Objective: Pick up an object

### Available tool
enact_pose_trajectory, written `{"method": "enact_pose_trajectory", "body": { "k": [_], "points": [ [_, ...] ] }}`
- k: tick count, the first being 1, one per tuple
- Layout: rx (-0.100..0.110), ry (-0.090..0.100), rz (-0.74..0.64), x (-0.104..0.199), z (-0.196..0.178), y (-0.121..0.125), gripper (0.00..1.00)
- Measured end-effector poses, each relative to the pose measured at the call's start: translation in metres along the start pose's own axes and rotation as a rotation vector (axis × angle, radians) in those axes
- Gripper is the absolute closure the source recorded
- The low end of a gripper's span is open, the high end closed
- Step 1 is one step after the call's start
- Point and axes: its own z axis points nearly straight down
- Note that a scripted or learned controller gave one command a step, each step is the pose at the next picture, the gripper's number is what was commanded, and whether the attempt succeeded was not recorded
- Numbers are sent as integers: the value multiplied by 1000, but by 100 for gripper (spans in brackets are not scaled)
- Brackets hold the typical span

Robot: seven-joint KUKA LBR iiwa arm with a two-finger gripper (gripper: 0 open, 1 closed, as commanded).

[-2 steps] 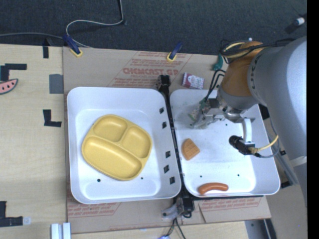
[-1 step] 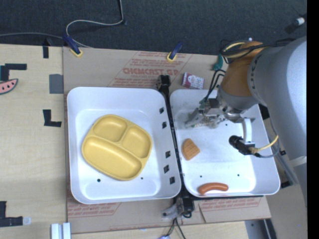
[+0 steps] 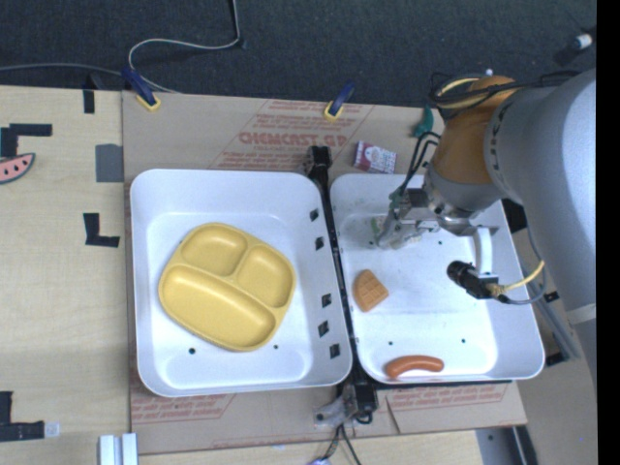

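In the right bin [image 3: 504, 352] lie a tan waffle-like biscuit [image 3: 369, 290] near the left wall and a red-orange sausage [image 3: 415, 365] near the front wall. My gripper [image 3: 386, 233] hangs over the bin's back left part, above and slightly right of the biscuit, reaching in from the right. Nothing shows between its fingers. The left bin [image 3: 160, 356] holds a yellow divided plate [image 3: 228, 285].
A small red-and-white packet [image 3: 374, 157] lies on the cardboard behind the right bin. Blue and yellow clips [image 3: 338, 104] pin the cardboard's back edge. A black cable plug [image 3: 469, 279] hangs from the arm over the right bin's right half.
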Motion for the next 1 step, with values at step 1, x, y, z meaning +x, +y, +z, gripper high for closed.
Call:
{"method": "enact_pose_trajectory", "body": {
  "k": [1],
  "points": [
    [0, 0, 0, 0, 0, 0, 0]
  ]
}}
